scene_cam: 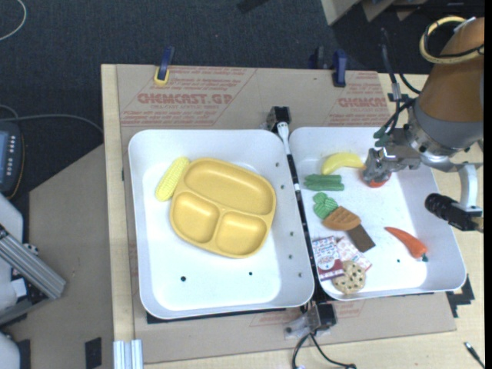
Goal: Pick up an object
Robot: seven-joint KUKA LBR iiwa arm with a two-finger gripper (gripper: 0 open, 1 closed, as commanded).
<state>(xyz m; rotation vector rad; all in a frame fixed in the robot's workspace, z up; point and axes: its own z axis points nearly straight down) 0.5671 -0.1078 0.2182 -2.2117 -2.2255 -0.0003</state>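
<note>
- The gripper (pixel 377 169) hangs low over the far part of the right bin (pixel 442 271), reaching in from the right under the grey and orange arm (pixel 453 75).
- A small red thing (pixel 376 181) sits directly under the fingertips, at the far side of the bin floor; what it is I cannot make out.
- Whether the fingers are apart, together, or clamped on that red thing cannot be told from this view; the gripper body covers them.
- The relation that matters: the red thing lies straight below the gripper, not off to a side, so the pick looks to call for a plain vertical move, not a sideways shift.
- It is too hidden to give a long axis.
- Just left of the gripper lies a yellow banana (pixel 343 161), its length running left to right, with a green bean pod (pixel 323 181) near it on the near side.
- Well apart, toward the near right, lies a carrot (pixel 407 241), slanted.
- Near the bin's near left corner sit a cookie (pixel 350 277) and a snack packet (pixel 327 250).
- The left bin (pixel 146 229) bears a yellow divided plate (pixel 223 206) and a corn cob (pixel 171 177) at its far left edge.
</note>
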